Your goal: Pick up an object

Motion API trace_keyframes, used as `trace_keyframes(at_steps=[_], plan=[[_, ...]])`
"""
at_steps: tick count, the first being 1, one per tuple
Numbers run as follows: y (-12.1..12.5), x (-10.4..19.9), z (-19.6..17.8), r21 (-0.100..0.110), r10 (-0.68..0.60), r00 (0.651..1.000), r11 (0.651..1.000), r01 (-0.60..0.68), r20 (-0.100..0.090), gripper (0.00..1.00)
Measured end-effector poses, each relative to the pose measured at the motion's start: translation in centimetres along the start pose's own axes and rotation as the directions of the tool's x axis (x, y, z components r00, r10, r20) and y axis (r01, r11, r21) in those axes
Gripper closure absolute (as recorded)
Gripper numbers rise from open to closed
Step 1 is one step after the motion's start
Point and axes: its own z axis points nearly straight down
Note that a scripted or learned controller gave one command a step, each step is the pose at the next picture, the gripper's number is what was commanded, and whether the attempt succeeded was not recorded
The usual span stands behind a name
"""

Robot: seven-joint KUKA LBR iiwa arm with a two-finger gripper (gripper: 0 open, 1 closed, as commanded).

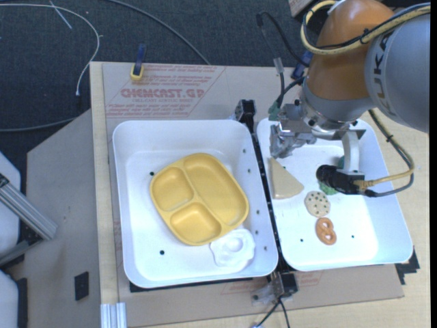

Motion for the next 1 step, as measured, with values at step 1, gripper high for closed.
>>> trace_keyframes(at_steps=[1], plan=[[-2.42,4.63,1.91,0.002,0.001,1.0,1.0,-0.001,0.001,1.0]])
